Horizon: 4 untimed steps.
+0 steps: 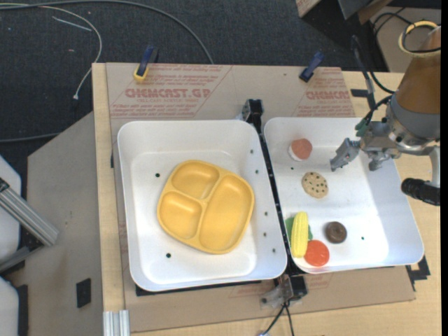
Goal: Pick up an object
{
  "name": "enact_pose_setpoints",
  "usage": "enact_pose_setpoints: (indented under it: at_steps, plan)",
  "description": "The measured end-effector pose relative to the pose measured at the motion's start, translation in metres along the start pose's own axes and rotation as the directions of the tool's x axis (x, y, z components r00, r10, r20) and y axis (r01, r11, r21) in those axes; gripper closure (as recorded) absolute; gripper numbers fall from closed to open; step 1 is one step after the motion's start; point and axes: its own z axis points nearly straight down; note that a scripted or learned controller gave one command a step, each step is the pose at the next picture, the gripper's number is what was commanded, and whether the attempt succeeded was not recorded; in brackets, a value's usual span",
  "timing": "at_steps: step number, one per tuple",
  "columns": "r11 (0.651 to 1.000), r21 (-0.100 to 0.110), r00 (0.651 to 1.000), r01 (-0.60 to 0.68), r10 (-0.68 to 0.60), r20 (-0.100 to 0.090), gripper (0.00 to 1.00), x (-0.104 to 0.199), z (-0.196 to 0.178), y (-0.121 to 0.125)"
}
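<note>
Claw [360, 155], spread and holding nothing, hangs right of the cookie [315, 185]; descending there, it'd likely grab bare bin [381, 208].

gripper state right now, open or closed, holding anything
Gripper: open, fingers spread, nothing between them, above the right bin near the cookie.

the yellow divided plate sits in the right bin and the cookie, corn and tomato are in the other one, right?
Not quite. The camera view shows the yellow plate in the left bin, not the right. The cookie, corn and tomato are in the other bin, as you said.
</note>
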Motion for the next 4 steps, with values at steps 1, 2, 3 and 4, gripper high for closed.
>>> enact_pose_setpoints:
  at_steps: [1,2,3,4]
  plan:
    - [1.000,-0.014,1.000,0.003,-0.003,0.003,0.00,0.000,-0.008,0.003]
    - [1.000,-0.012,1.000,0.003,-0.003,0.002,0.00,0.000,0.033,0.008]
    - [1.000,-0.007,1.000,0.003,-0.003,0.000,0.00,0.004,0.096,0.012]
    - [1.000,-0.016,1.000,0.003,-0.003,0.002,0.00,0.003,0.113,0.014]
